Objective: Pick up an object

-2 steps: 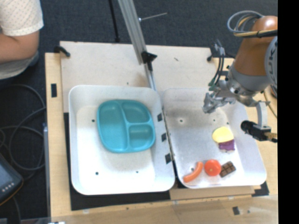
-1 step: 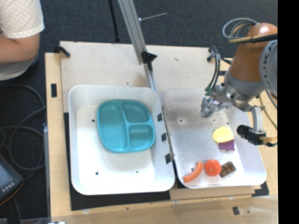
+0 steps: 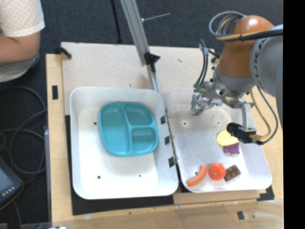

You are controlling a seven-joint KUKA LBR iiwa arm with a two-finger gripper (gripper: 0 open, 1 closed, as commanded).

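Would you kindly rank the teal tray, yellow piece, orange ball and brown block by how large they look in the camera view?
1. Teal tray, by far the largest.
2. Yellow piece.
3. Orange ball and brown block look about alike, so I would not rank one above the other.

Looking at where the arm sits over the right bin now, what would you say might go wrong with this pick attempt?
The gripper hangs over bare floor near the right white bin's far end, apart from every item, so closing here would likely grab nothing.

The yellow rounded piece touches the purple block, so a grasp may catch both or push one aside.

The orange carrot-shaped piece, round orange-red ball and brown chocolate-like bar cluster near the bin's near wall, leaving little finger room.
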